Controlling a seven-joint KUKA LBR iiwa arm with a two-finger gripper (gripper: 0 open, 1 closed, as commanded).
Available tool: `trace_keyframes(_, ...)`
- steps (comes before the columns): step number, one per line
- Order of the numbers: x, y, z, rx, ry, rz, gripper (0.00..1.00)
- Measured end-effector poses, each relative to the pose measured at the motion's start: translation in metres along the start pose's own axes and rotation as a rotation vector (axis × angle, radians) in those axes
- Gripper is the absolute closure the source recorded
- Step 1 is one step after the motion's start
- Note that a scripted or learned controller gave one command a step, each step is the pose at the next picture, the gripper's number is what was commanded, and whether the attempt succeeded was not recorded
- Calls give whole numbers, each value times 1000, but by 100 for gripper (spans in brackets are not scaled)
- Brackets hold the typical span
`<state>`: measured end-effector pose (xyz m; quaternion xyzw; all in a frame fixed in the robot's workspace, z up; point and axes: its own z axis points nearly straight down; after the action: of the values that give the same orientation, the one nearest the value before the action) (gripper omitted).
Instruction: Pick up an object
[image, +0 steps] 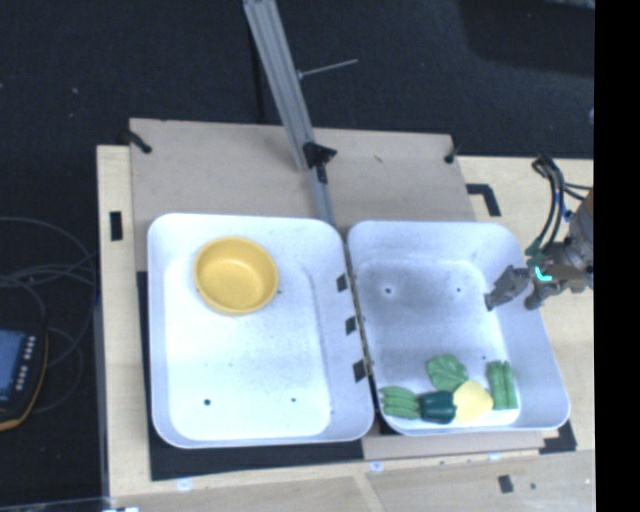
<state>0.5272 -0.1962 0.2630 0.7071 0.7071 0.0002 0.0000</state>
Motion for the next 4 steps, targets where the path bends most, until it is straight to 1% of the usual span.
trace_keyframes(1, 0, 0, 0, 0, 0, 0, 0)
trace_keyframes(2, -5, -7, 45, 3, 0, 1, 0)
trace_keyframes(3, -8, 2, 98, 4, 0, 0, 0)
trace_keyframes(4, -6, -8, 156, 5, 1, 1, 0)
